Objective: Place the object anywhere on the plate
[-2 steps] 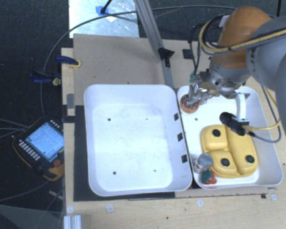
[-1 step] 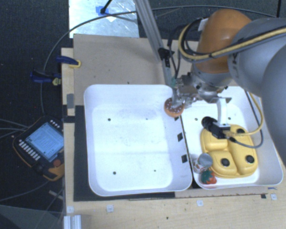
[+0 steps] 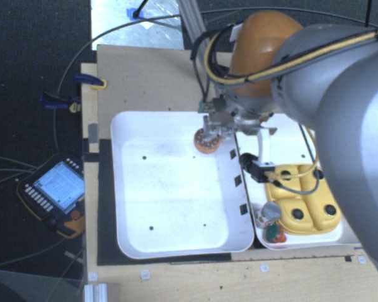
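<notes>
Two white bins sit side by side. Over the left bin point(image 3: 170, 194), near its far right corner, the gripper point(image 3: 208, 133) hangs — a small round brownish object point(image 3: 206, 142) sits right at its tip, but whether the pincer is clamped on it I cannot tell. The grey arm point(image 3: 327, 74) bends in from the right, hiding much of the right bin point(image 3: 290, 145), where one yellow plate point(image 3: 302, 206) lies.
</notes>
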{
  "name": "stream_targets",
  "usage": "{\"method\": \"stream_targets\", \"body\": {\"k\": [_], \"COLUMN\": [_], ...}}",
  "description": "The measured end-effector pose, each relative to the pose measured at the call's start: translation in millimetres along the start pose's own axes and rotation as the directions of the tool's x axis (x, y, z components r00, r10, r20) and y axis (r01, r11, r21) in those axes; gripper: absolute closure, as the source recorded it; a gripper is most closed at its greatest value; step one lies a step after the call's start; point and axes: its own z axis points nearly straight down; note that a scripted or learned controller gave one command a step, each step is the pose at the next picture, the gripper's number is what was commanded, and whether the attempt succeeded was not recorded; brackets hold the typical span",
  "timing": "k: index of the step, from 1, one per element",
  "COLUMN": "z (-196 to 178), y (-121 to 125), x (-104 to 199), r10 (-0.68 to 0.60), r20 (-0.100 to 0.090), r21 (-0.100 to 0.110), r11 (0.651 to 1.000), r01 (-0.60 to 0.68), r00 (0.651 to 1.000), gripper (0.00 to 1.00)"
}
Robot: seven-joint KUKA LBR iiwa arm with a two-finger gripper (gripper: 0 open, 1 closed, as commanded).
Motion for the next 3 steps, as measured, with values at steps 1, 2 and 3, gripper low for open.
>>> {"method": "stream_targets", "body": {"k": [1, 2, 3], "z": [-17, -5, -5], "y": [-5, 1, 1], "x": [56, 92, 91], "r10": [-0.001, 0.003, 0.004], "r20": [-0.001, 0.001, 0.001], "r21": [0.000, 0.000, 0.001], "r11": [1.000, 1.000, 1.000], "r01": [0.001, -0.003, -0.004], "r00": [1.000, 1.000, 1.000], "gripper": [1.00, 1.00, 0.00]}}
